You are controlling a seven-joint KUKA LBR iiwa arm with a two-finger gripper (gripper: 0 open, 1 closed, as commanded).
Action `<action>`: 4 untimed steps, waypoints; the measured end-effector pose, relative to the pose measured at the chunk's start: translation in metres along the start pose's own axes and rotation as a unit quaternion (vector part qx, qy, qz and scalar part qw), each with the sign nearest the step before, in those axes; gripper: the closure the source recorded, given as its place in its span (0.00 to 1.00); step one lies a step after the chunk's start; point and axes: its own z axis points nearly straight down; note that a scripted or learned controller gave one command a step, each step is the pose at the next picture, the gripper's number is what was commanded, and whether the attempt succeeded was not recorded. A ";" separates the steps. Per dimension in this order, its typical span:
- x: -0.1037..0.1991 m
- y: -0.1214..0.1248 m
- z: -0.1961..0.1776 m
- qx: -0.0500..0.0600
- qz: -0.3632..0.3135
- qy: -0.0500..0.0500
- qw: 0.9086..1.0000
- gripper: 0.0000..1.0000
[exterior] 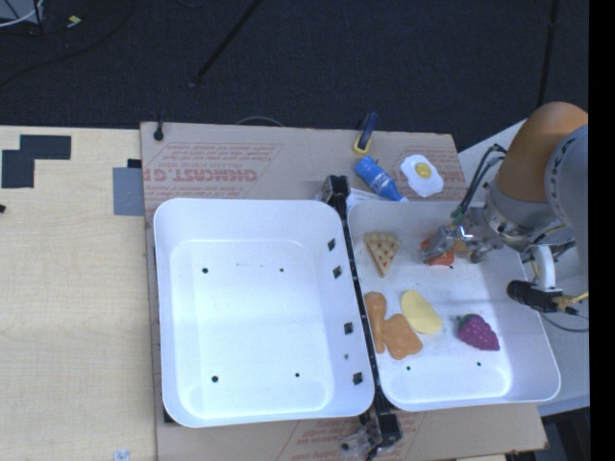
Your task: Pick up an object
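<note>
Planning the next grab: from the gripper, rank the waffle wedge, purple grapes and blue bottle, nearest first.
From the gripper:
1. Waffle wedge, to its left in the right bin.
2. Purple grapes, below it near the front.
3. Blue bottle, beyond the bin's far rim.

The gripper (444,248) hangs low in the right bin (524,377) over a small red-orange piece (440,255), near a waffle wedge (381,253), yellow lump (420,312) and purple berry (478,331).

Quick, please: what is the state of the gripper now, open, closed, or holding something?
Gripper: low in the right bin, at a small red-orange object; open or closed, or holding it, cannot be told.
</note>
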 end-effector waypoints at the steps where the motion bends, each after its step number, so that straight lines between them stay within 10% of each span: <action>1: -0.003 0.003 0.000 -0.001 0.000 0.000 1.000 0.00; 4: -0.003 -0.007 0.000 0.000 -0.001 0.000 1.000 0.00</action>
